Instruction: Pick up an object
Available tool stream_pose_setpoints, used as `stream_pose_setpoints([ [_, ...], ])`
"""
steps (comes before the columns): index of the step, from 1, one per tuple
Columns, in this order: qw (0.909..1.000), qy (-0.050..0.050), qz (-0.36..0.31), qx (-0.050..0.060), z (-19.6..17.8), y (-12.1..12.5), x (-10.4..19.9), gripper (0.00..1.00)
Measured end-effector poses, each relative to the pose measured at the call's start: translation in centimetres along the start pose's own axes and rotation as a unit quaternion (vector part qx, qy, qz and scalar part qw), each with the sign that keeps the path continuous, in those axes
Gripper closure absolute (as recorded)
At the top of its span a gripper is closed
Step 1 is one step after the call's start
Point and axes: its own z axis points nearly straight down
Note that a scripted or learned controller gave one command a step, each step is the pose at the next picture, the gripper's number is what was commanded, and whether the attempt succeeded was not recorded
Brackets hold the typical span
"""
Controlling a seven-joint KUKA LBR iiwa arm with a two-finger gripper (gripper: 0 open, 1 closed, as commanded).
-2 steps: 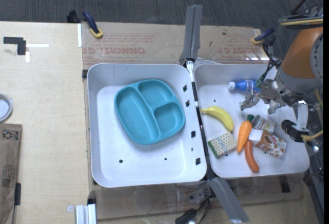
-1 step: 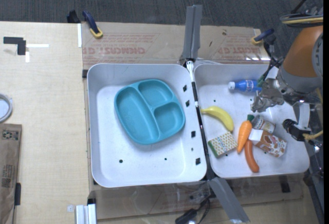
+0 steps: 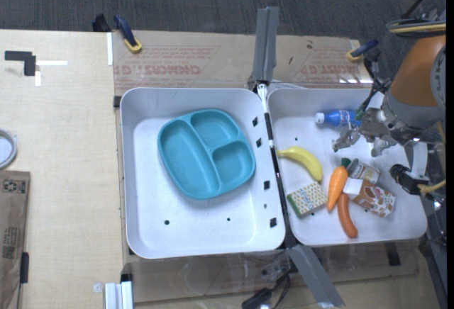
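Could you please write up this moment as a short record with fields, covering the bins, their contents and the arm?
left bin: holds a blue divided plate
right bin: banana, two carrots, blue bottle, patterned box, brown packet
arm: reaches in from the right, over the right bin
tool: above the right bin's far right part, near the bottle; finger state unclear
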Motion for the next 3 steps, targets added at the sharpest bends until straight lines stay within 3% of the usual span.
stream_pose_setpoints([
  [1, 0.9998, 0.0, -0.02, -0.006, 2.0, -3.0, 2.0, 0.0],
  [2, 0.9998, 0.0, -0.018, -0.004, 1.3, -3.0, 1.9, 1.0],
  [3, 0.9986, 0.0, 0.052, -0.006, -10.8, -6.5, 7.3, 1.0],
])
